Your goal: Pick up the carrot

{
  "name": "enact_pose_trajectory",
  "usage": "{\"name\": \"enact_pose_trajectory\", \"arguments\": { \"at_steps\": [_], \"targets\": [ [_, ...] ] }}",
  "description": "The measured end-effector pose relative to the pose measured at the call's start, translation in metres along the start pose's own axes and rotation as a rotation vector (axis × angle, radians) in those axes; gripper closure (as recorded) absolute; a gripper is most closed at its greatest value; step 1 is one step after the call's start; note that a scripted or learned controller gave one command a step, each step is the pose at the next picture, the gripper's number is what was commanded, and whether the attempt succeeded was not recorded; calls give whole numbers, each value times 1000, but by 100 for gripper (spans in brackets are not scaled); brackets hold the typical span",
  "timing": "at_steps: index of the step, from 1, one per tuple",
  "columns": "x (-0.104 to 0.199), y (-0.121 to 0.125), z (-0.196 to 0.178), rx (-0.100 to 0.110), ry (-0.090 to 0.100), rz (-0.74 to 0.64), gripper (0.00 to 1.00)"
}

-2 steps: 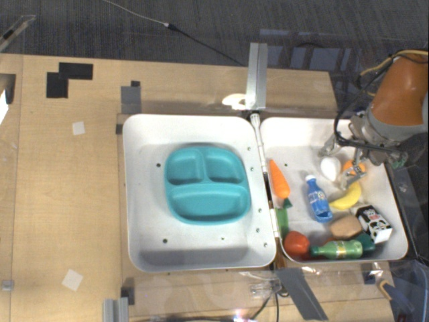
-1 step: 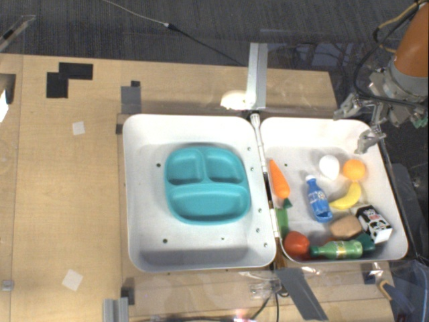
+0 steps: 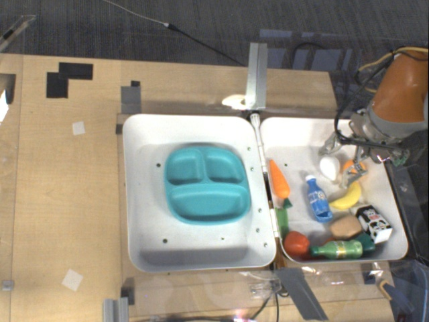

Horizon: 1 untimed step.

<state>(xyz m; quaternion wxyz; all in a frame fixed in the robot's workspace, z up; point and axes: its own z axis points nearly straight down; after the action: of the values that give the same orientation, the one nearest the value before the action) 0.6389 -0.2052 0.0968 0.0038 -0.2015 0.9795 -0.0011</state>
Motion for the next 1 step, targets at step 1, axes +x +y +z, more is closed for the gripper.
{"name": "enact_pose_trajectory", "arguments": {
  "at_steps": [1],
  "targets": [
    [-33,-14,-138,11,-13,-51,0]
  ]
}}
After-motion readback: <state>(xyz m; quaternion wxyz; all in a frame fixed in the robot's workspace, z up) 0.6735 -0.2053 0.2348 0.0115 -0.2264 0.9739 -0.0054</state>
